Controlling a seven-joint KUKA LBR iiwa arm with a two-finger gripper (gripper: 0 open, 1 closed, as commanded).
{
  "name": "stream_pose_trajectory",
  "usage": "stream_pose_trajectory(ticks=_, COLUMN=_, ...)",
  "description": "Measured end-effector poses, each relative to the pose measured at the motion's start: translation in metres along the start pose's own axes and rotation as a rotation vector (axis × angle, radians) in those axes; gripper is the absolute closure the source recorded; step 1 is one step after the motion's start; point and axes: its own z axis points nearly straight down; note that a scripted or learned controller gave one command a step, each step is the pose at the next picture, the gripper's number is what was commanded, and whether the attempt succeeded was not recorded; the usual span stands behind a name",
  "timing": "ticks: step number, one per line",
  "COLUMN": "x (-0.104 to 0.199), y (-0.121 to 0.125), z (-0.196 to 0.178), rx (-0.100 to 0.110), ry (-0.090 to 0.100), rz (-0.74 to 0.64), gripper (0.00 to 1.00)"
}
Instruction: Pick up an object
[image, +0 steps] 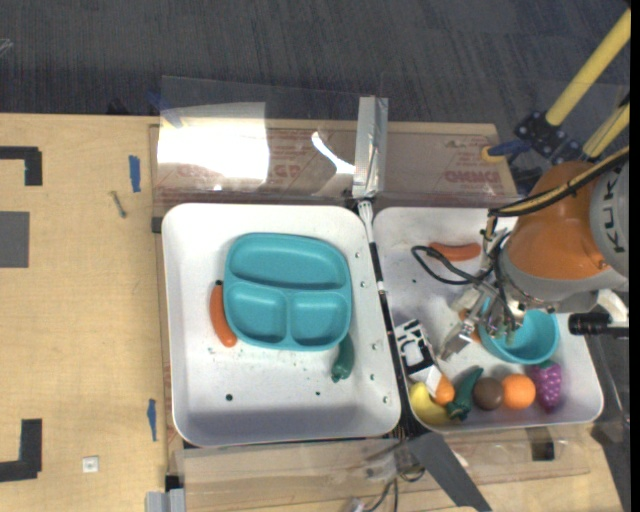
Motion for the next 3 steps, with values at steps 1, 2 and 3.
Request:
stream_pose_trajectory(ticks=1, x=0.029, y=-0.009, z=-0.001, rx=-0.001, ry=-0.005, rz=0.003, gripper=0.0)
stream_pose_trajectory(ticks=2, x=-0.068, y=-0.022, z=-0.026, rx=-0.009, ry=0.002, rz=-0.046, gripper=0.0)
stream_pose_trajectory(ticks=3, x=0.009, y=-0.009, z=0.0, rx=0.0, ry=-0.001, rz=-0.053, gripper=0.0)
